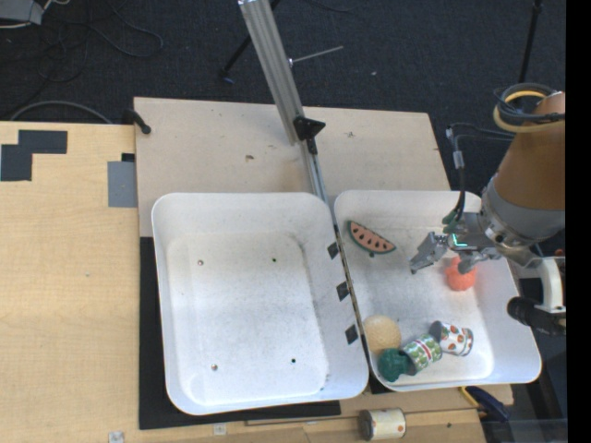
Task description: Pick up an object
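Observation:
The right bin holds a watermelon slice near its far left, an orange-red ball toward the right, a tan round lump, a dark green piece and a patterned can lying on its side near the front. My gripper hangs over the right bin, its grey fingers spread, one left of the ball and one just above it. The ball sits at the right fingertip, not clamped. The arm's orange band rises at the right edge.
The left bin lies beside the right one, with black clips along the shared wall. A slanted aluminium post stands behind the bins. A small cylinder lies on the bench front.

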### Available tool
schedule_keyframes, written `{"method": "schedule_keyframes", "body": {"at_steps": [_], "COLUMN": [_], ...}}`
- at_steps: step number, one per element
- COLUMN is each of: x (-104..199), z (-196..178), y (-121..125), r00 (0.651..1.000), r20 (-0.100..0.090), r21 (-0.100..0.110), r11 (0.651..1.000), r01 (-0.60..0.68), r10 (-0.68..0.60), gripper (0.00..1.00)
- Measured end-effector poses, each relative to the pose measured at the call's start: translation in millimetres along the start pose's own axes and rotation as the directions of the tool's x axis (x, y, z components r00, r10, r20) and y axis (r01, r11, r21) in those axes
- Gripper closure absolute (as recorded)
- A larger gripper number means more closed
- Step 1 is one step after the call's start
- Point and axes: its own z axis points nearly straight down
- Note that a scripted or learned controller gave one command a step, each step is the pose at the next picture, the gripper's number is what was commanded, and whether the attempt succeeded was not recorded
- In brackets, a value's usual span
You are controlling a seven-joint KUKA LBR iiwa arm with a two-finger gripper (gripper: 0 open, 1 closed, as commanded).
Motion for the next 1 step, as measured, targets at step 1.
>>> {"method": "schedule_keyframes", "body": {"at_steps": [1], "x": [3.3], "z": [64.2], "y": [-2.6], "r00": [1.000], "r20": [-0.001], "r21": [0.007], "r11": [1.000], "r01": [0.001], "r10": [-0.001], "gripper": [0.00]}}
